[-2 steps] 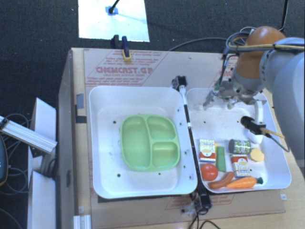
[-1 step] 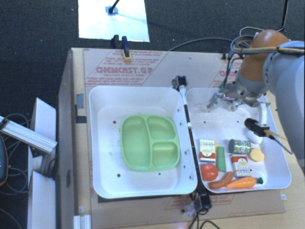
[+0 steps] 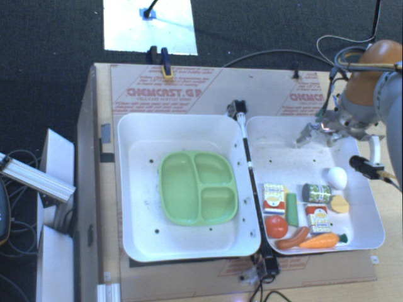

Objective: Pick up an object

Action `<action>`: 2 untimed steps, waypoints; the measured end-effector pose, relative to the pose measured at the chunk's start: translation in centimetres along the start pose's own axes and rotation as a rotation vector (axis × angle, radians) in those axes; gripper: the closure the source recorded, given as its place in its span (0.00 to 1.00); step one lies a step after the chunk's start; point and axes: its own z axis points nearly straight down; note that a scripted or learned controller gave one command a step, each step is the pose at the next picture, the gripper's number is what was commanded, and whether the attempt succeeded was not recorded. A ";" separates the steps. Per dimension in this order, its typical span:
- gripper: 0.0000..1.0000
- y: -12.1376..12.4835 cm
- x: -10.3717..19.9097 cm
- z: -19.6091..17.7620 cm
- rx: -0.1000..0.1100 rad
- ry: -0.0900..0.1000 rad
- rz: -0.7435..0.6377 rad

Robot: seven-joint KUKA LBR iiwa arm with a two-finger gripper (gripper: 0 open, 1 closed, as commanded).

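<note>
My gripper (image 3: 317,137) hangs over the far end of the right bin (image 3: 277,137), open, with nothing between its fingers. The objects lie nearer the front of that bin, well apart from it. A white egg (image 3: 337,177) is closest. Below it are a dark can with a green label (image 3: 316,192) and a yellow round piece (image 3: 340,204). Two small red and yellow cartons (image 3: 274,198) (image 3: 319,218), a green stick (image 3: 291,209), a red tomato (image 3: 276,226), a sausage (image 3: 293,237) and a carrot (image 3: 321,240) fill the front.
The left bin (image 3: 138,168) holds a green divided plate (image 3: 198,187). A black ridge (image 3: 249,168) runs between the two bins. Bare white floor lies under and around the gripper at the far end of the right bin.
</note>
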 end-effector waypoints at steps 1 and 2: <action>0.00 -7.3 1.8 0.1 -0.002 -0.002 0.003; 0.00 0.1 6.7 0.1 -0.004 -0.002 -0.001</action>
